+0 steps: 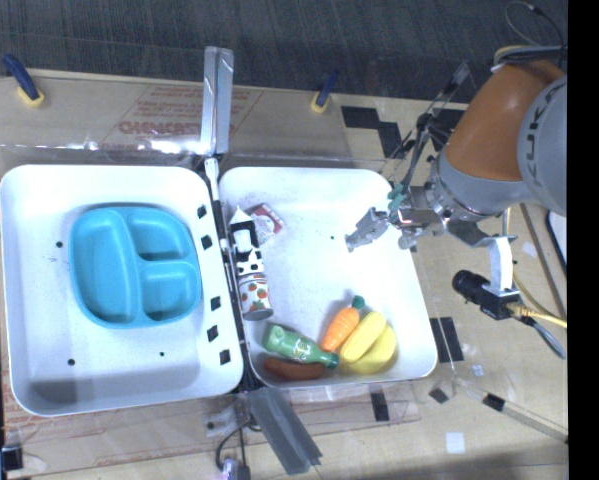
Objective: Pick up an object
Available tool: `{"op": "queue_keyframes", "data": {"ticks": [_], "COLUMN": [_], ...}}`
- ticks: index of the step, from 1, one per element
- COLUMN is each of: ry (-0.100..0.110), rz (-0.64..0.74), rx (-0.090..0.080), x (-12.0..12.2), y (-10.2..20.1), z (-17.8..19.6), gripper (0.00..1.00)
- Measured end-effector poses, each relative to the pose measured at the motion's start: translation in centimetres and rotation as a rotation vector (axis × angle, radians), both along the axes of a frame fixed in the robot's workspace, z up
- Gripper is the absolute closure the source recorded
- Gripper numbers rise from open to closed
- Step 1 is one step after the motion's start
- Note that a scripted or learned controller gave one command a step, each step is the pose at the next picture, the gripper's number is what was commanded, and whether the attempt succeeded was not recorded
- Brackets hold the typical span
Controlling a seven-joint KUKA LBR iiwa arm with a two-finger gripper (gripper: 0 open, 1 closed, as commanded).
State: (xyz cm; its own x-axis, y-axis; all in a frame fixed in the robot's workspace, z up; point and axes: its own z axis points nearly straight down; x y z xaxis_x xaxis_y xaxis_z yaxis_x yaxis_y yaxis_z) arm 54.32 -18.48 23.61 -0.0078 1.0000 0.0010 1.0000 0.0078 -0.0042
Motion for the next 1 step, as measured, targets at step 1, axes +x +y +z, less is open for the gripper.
{"op": "queue_keyframes", "data": {"ticks": [1], "ry": [0.0], "rz": [0.297], "rx": [0.002], "x": [-3.69], "y": [-1.63], "z": [-13.61], "gripper": [0.0]}}
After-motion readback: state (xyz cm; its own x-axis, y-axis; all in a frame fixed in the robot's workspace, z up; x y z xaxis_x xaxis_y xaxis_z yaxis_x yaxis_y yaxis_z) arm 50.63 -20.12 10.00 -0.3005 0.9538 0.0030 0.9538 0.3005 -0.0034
